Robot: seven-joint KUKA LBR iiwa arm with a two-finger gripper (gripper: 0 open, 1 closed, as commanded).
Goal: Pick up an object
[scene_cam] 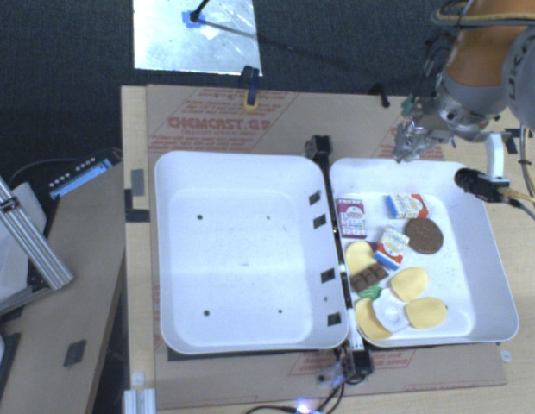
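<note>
The right bin holds several small things: a red and white packet, a blue and orange box, a brown round cookie, a small red and white pack, a chocolate piece and yellow chips. A white egg-like piece lies near the front. My gripper hangs above the back rim of the right bin, clear of all the objects. Nothing shows between its fingers.
The left bin stands beside the right one, split from it by a black-clipped divider. A cardboard sheet lies under both bins. A shiny square plate sits at the back left.
</note>
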